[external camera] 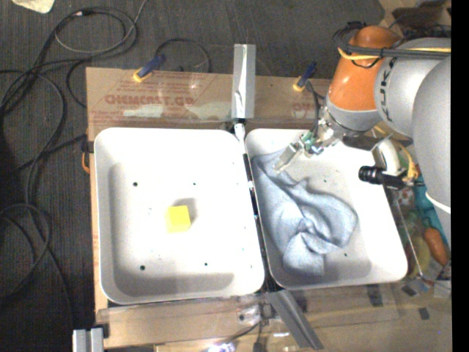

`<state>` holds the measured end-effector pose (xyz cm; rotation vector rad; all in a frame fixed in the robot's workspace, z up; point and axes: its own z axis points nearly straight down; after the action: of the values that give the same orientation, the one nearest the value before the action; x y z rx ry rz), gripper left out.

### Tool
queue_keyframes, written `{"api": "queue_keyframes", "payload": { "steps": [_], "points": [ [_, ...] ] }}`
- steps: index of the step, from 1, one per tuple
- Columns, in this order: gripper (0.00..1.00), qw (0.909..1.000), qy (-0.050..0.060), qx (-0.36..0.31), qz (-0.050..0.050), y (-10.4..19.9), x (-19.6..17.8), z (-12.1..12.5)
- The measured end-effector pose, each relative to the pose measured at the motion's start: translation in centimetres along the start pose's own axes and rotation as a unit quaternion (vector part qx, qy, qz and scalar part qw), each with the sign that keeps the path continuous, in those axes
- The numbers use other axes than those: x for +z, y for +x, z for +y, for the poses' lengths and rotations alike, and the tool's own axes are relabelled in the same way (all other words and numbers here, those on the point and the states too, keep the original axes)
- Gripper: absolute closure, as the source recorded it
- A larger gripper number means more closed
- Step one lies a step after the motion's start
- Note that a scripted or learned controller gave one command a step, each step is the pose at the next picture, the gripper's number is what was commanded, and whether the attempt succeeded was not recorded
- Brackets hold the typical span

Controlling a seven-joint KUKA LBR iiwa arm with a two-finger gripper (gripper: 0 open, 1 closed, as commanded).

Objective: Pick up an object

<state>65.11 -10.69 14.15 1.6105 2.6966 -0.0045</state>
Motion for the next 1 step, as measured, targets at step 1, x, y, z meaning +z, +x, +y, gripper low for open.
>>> {"api": "queue_keyframes", "payload": {
  "steps": [1],
  "points": [
    [0.0, 0.9994, -0.007, -0.034, -0.003, -2.51, 5.04, -3.75]
  ]
}}
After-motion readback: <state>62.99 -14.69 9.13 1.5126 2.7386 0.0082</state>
